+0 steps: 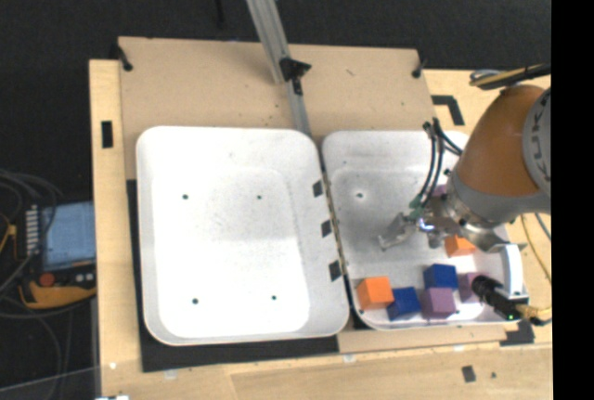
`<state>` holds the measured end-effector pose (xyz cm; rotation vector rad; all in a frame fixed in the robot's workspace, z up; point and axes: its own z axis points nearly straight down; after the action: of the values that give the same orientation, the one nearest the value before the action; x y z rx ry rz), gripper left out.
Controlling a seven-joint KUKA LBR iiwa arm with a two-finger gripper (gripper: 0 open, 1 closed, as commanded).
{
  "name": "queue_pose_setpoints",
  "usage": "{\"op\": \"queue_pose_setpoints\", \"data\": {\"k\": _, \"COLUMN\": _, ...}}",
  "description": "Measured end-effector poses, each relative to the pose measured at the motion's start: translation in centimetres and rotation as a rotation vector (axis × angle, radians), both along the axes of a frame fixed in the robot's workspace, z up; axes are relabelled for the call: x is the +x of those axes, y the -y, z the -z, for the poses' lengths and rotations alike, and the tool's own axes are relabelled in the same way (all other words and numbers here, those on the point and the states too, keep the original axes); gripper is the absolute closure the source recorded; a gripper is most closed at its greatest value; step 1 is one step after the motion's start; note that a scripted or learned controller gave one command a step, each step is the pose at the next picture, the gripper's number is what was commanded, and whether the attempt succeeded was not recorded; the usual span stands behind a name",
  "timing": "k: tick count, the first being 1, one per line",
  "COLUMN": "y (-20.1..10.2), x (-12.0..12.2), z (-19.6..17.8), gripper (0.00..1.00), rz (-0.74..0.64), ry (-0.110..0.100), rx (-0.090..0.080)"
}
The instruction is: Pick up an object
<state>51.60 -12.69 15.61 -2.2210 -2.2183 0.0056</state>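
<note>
The arm's jaws [401, 233] hang low over the right bin [371, 157], near its middle; whether they are spread or pressed together cannot be told. Along that bin's near edge lie 2 orange blocks [375, 291], 2 blue blocks [441, 277] and a purple block [439, 302], none gripped.

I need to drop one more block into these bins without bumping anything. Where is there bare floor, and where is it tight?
The left bin offers open floor from wall to wall. In the right bin, the far-left part is bare. Its near edge is crowded: orange block, blue blocks, purple block, with the arm overhead.
</note>
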Motion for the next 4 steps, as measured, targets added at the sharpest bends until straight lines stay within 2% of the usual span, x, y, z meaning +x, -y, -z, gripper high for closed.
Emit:
{"op": "queue_pose_setpoints", "data": {"k": 1, "y": 0.1, "x": -0.1, "z": 5.3, "gripper": 0.0, "rz": 0.0, "ry": 0.0, "rx": 0.0}}
{"op": "queue_pose_setpoints", "data": {"k": 2, "y": 0.2, "x": 0.2, "z": 3.9, "gripper": 1.0, "rz": 0.008, "ry": 0.01, "rx": 0.001}}
{"op": "queue_pose_setpoints", "data": {"k": 4, "y": 1.9, "x": -0.2, "z": -6.3, "gripper": 1.0, "rz": -0.001, "ry": 0.011, "rx": -0.001}}
